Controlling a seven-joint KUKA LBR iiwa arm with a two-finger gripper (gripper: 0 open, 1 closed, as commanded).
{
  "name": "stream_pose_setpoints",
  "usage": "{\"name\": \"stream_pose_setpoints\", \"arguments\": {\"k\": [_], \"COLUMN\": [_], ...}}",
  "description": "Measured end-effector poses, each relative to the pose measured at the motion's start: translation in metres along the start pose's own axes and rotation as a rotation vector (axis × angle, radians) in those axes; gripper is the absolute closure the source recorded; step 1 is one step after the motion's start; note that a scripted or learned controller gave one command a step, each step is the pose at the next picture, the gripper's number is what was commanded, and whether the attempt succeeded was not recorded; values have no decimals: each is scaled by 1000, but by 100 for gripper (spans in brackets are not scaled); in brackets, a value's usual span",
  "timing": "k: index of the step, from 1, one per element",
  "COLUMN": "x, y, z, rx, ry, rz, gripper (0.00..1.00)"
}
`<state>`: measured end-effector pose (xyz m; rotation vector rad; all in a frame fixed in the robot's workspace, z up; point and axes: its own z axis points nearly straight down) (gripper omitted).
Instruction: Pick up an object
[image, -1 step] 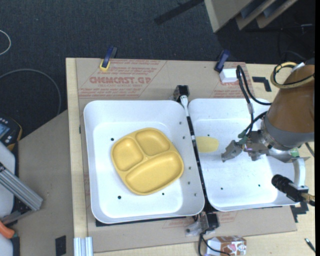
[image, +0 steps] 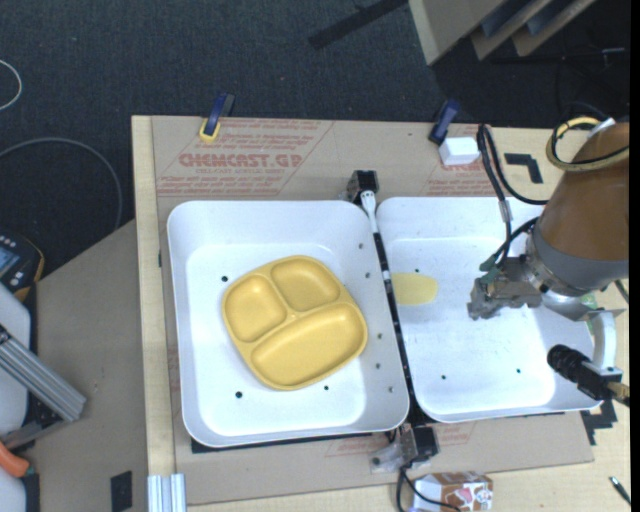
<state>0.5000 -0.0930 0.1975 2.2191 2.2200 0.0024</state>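
Note:
A yellow divided plate with three compartments lies in the left bin. A small pale yellow flat piece rests in the right bin, close to its left wall. My gripper hangs over the right bin's middle right, a short way to the right of the pale yellow piece and apart from it. The arm's grey and orange wrist covers the bin's right side. Nothing shows between the fingers.
The two white bins sit side by side on a cardboard-covered bench. Clamps stand at the bench's far edge. A small white block lies behind the right bin.

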Motion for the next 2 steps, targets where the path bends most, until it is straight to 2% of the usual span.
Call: {"name": "stream_pose_setpoints", "arguments": {"k": [1,2], "x": [85,148], "y": [-20,-19], "z": [-51,-159], "rx": [-2,-9], "ry": [4,5], "rz": [-9,-8], "gripper": [100,100]}}
